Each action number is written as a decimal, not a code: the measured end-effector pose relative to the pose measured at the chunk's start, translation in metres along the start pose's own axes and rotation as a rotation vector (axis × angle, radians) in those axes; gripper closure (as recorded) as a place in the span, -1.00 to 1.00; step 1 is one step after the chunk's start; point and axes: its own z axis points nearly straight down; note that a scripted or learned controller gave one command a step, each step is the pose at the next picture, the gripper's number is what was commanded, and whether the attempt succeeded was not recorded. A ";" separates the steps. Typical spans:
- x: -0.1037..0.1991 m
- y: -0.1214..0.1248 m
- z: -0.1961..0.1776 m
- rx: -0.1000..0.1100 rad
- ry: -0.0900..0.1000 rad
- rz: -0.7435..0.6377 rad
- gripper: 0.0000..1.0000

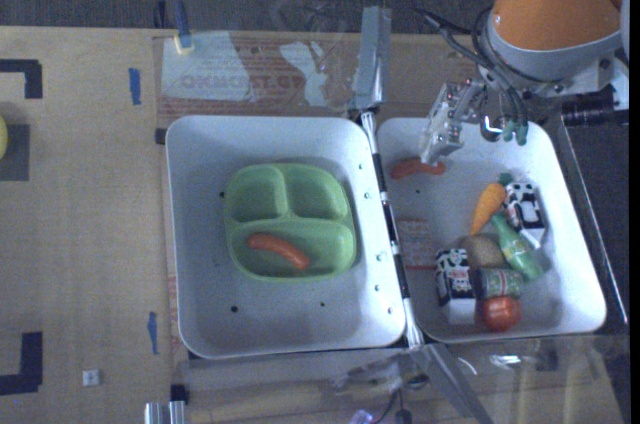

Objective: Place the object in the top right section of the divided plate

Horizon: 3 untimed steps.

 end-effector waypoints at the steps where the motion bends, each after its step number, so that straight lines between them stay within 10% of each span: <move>1: 0.017 -0.109 -0.128 0.002 -0.001 -0.093 1.00; 2: -0.078 -0.151 -0.127 0.002 -0.002 -0.026 1.00; 3: -0.106 -0.191 -0.128 0.003 -0.004 -0.096 1.00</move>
